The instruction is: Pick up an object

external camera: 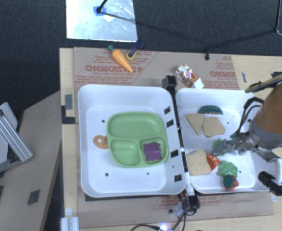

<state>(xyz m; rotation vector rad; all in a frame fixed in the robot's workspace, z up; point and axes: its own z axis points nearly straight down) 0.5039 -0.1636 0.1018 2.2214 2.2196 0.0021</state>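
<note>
Gripper (223, 147) lowered into the right white bin (244, 97) among toy foods.
Camera view: its opening cannot be told; nothing is seen held. The small green leafy toy (218, 142) beside it should be straddled squarely before closing.

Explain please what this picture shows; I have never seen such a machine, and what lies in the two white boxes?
One camera looks down at a slant on a bench. The grey robot arm with an orange band reaches in from the right, over the right shallow white bin. That bin contains flat tan toy bread slices, a green leafy toy and a small red piece. The left shallow white bin contains a green divided plastic tray with a purple toy in one compartment. Whether anything is held, I cannot tell.
</note>
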